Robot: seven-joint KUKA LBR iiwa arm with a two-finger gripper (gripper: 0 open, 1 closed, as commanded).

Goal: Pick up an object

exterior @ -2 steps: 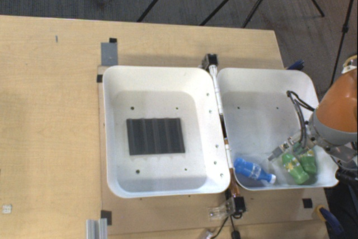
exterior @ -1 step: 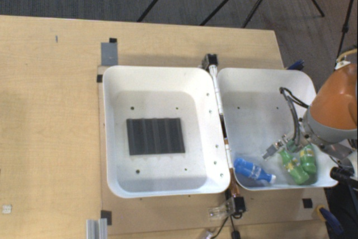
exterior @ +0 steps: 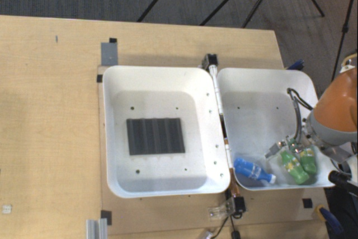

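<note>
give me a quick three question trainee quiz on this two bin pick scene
1. True or false: the dark ribbed pad lies in the left bin.
2. Which bin holds the blue object? A) left B) right
3. Fill in: the gripper is right over a ____ coloured object in the right bin.

Key: 1 true. 2 B, near the front edge of the right bin. 3 green, at that bin's front right corner.

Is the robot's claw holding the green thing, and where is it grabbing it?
It cannot be told. The claw is down right over the green thing in the right bin, near its top, but a grip isn't clear.
</note>
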